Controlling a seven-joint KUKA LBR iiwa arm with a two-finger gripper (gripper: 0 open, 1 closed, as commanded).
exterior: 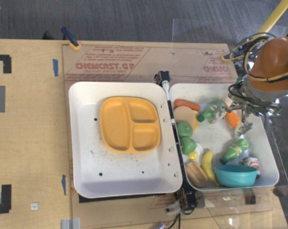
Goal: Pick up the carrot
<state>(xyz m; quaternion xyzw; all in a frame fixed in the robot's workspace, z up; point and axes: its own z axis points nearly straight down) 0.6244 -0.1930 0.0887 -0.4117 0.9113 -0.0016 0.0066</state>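
The hand (239,118) hovers low in the right bin (270,149) over the carrot (232,119), which lies near the bin's far right side; whether it is open I cannot tell, so the approach-and-grasp step seems underway, needing closure then a lift.

Both white bins (82,142) look like moulded plastic, semi-matt, the left one speckled with dark flecks. Divided orange tray (130,124), centre-left: smooth matt plastic. Bench (25,128), left of frame: matt, unfinished wood or board. Sheet at upper centre (149,63): brown paper-faced with red print. Teal bowl (235,175), lower right: smooth, slightly glossy plastic. Green bottle (234,149): glossy. Arm's orange band (273,63), upper right: smooth, satin sheen.
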